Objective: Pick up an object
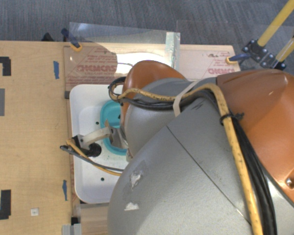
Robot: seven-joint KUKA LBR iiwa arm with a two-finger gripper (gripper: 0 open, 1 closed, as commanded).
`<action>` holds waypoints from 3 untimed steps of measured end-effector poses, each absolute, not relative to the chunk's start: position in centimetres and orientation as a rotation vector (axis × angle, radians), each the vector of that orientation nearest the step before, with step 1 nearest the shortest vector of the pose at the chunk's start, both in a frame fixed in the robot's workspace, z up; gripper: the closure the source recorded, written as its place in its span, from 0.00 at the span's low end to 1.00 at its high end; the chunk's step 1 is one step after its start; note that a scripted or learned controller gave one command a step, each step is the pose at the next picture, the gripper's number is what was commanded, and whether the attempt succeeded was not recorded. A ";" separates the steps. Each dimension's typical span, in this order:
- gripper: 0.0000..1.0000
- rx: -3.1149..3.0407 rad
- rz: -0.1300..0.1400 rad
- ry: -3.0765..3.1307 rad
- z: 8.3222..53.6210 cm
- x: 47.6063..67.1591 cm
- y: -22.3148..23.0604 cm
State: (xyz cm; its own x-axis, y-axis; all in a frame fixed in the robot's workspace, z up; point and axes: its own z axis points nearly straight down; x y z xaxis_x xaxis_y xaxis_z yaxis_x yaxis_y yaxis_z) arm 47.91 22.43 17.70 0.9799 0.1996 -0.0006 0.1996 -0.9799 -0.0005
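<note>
The grey arm [196, 170] covers most of the view and reaches down into the left white bin [83, 102], hiding the gripper's business end, so its grip cannot be told. A teal round object [109, 114] lies in that bin, partly under the wrist. The bench [29, 131] is bare brown board with black marks and blue tape; beyond it, grey carpet [137, 4].

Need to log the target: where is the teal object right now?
The teal object lies in the white bin, left of centre in the camera view, partly hidden under the arm's wrist.
</note>
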 end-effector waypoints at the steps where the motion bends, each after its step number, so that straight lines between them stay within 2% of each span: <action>1: 1.00 -3.125 -0.003 -0.313 18.7 48.0 22.5; 3: 1.00 -3.123 -0.006 -0.312 20.7 48.2 22.5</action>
